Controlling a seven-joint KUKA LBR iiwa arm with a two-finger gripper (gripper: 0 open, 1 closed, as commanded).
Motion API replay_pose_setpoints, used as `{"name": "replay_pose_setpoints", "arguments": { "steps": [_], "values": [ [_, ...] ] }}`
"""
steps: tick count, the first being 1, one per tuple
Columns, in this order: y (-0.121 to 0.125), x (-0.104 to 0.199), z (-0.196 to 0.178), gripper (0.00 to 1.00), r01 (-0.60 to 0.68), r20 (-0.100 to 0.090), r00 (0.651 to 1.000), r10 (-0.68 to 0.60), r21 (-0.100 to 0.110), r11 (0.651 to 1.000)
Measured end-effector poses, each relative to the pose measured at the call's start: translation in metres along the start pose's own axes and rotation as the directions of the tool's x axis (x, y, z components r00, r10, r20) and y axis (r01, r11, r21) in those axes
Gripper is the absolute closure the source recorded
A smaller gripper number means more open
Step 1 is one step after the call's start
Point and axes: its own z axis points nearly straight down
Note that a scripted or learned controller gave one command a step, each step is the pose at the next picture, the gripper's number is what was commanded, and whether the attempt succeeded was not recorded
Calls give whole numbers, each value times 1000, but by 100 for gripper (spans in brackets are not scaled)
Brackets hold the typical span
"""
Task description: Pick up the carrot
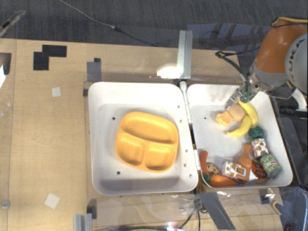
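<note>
In the camera view, we see the gripper (243,96) at about one o'clock over the right bin (211,96), its tips just above a tan bread piece (235,112) beside the banana (246,120). We cannot tell how far the fingers stand open. The carrot (222,180) lies at the bin's six o'clock edge, well apart. The left bin (103,100) holds a yellow tray (146,141).
</note>
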Motion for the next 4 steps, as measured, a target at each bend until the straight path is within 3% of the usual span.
{"name": "replay_pose_setpoints", "arguments": {
  "steps": [1, 2, 3, 4],
  "values": [
    [23, 27, 30, 100, -252, 2, 968, 252, -2, 968],
    [47, 29, 29, 100, -407, 4, 913, 407, -5, 913],
    [61, 43, -55, 100, -670, 2, 743, 670, -7, 743],
    [60, 43, -53, 0, -670, 2, 742, 670, -3, 742]
  ]
}}
